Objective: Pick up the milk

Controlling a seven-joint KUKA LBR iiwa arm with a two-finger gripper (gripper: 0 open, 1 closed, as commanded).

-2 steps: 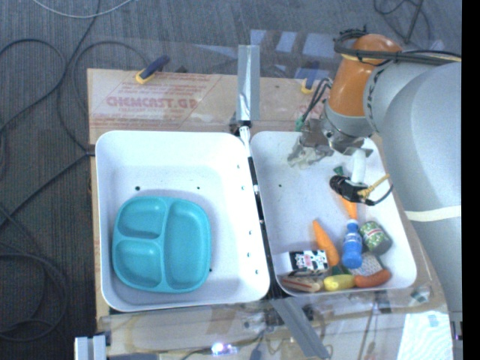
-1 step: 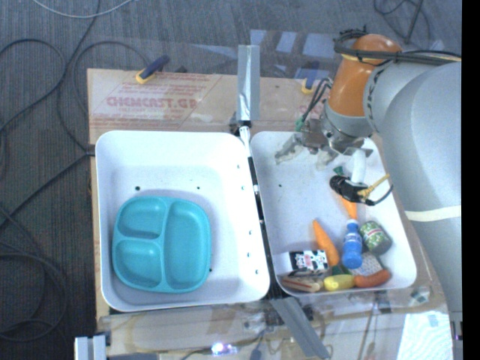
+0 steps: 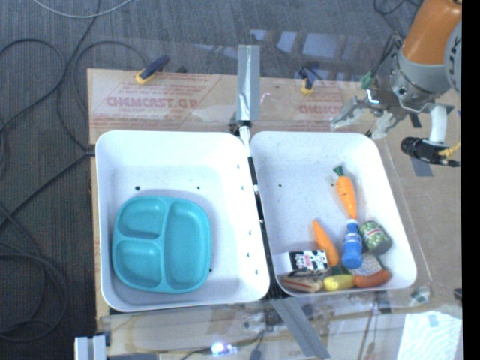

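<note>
Camera view shows the gripper (image 3: 365,116) poised above the far right corner of the right bin (image 3: 300,163), its fingers spread apart with nothing between them. The milk (image 3: 309,261), a small white carton with black patches, lies on its side near the bin's front edge, well apart from the gripper. It is crowded: a hot dog (image 3: 301,282) sits just in front of it, a carrot (image 3: 325,242) lies against its right side, and a blue bottle (image 3: 352,246) stands beyond that. The left bin (image 3: 150,145) holds a teal divided plate (image 3: 161,244).

The step in hand looks like the approach, before any grasp. The next move calls for carrying the arm toward the front of the right bin, lining the fingers across the carton's narrow sides, and descending without catching the carrot.
</note>
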